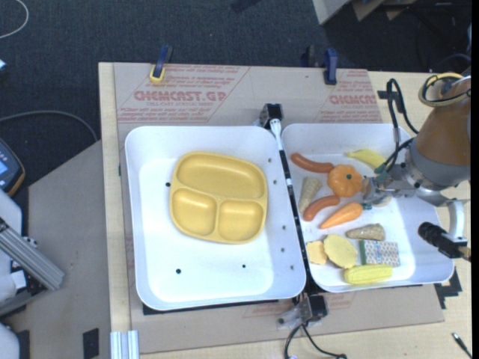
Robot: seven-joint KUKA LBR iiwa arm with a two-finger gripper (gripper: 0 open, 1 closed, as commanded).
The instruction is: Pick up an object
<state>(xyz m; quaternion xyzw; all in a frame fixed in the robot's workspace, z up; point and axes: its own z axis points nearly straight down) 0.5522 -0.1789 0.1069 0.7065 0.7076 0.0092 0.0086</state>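
Gripper (372, 188) beside toy pumpkin (344, 180), grip state cannot be told, toy carrot (341, 215) lying diagonally, tip lower-left

- Bench (224, 96): brown board top printed with red lettering, clamped at its far edge.
- Left white bin (150, 268) rests on it.
- Right white bin (419, 268) sits touching alongside.

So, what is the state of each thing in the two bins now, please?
yellow plate: flat in the left bin, nothing on it.
pumpkin: upright in the right bin.
carrot: lying flat, touching no finger.
corn: lying flat by the bin's near rim.
gripper: down beside the pumpkin.
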